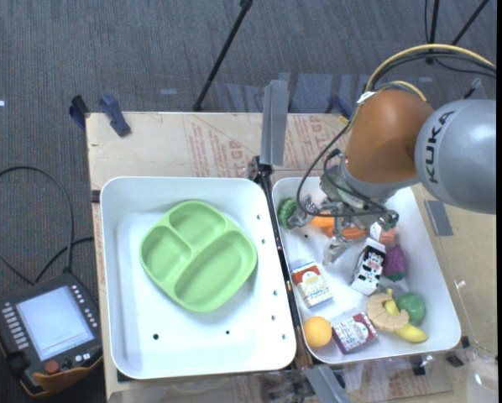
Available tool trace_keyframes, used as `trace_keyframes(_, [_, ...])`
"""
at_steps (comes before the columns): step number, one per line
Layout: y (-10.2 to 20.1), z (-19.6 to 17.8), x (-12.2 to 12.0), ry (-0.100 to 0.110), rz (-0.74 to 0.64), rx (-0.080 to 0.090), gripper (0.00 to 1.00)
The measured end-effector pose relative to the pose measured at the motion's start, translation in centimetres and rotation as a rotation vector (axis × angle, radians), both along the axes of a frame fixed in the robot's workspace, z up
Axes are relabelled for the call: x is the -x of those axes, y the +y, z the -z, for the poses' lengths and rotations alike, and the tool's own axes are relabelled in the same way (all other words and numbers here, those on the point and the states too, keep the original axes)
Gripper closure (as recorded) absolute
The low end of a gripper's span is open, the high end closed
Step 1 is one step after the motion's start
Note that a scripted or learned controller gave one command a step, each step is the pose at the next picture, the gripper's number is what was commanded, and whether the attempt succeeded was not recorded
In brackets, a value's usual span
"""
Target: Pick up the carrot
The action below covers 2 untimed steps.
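We find the carrot (325,222) lying roughly crosswise in the right bin (436,263), just right of the broccoli (286,211) and directly beneath the gripper (345,235), whose open state or grip we cannot tell from this slanted view.

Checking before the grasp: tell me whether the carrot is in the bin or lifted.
In the bin: the small orange carrot lies on the right white bin's floor.

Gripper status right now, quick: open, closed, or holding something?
Gripper: cannot be told; it sits low in the right bin beside the carrot.
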State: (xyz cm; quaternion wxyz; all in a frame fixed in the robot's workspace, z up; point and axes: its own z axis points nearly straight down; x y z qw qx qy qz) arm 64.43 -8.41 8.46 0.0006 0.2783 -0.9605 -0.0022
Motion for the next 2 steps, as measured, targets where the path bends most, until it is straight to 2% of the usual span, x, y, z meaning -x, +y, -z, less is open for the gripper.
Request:
trace_keyframes(1, [0.2,-0.7,-0.1,0.002,-0.001,-0.003,1.00])
trace_keyframes(2, [1.0,-12.4,0.0,-0.009,-0.394,0.000,1.00])
